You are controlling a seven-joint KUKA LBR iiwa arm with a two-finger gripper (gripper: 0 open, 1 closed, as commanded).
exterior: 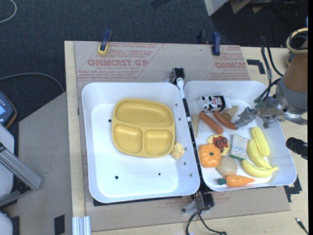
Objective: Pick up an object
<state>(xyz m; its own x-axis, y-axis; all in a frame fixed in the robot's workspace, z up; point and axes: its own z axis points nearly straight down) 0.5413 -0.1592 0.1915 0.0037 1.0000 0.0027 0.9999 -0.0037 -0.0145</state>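
Observation:
My gripper (257, 119) hangs over the upper right part of the right bin (288, 153), open, with nothing between its fingers. One grey finger (245, 118) points toward two sausages (211, 123), the other sits just above a corn cob (259, 140). Other toy foods in that bin: a cow-patterned carton (212, 102), an orange pumpkin (209, 156), a blue-white wafer (239, 144), a banana (257, 168), a potato (227, 167) and a carrot (236, 181).
The left bin (98, 146) holds a yellow divided plate (144, 127) with a small pale yellow piece (177, 151) at its lower right corner. The arm (297, 82) comes in over the right bin's far right rim. Clamps (103, 45) grip the board's far edge.

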